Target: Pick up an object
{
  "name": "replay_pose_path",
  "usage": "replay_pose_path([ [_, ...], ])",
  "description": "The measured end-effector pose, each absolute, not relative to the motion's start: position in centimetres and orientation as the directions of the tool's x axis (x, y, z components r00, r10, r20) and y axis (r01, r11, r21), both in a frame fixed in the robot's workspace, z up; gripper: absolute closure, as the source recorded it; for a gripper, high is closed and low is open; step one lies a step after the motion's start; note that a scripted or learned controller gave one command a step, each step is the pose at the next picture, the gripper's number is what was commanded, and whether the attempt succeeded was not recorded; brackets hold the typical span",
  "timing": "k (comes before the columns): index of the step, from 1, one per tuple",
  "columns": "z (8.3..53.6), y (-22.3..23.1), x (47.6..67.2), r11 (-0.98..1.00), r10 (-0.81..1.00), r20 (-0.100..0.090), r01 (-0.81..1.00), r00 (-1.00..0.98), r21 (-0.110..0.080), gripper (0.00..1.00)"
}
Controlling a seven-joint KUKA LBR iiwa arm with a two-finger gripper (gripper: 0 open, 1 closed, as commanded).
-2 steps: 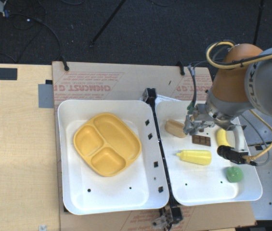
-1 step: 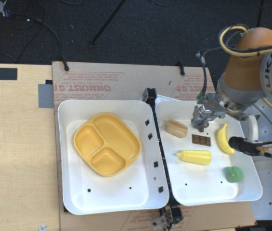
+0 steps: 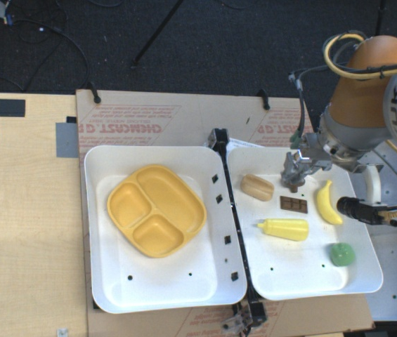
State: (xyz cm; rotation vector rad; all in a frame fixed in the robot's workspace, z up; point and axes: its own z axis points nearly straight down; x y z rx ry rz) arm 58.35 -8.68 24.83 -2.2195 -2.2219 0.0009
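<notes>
The claw hangs over the right bin between the bread roll and the banana, just above the chocolate bar — whether it is wide or narrow I cannot tell. A yellow bottle and a green object lie nearer the front — a yellow divided plate sits in the left bin.

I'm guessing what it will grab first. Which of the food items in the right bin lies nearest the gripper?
The chocolate bar, the small dark brown piece just below the gripper. The bread roll, banana, yellow bottle and green piece lie farther off.
</notes>
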Motion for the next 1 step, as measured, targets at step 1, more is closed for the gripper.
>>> replay_pose_path([
  [1,24.01,-3.08,57.35,0.004,1.000,0.001,1.000,-0.004,-0.005,1.00],
])
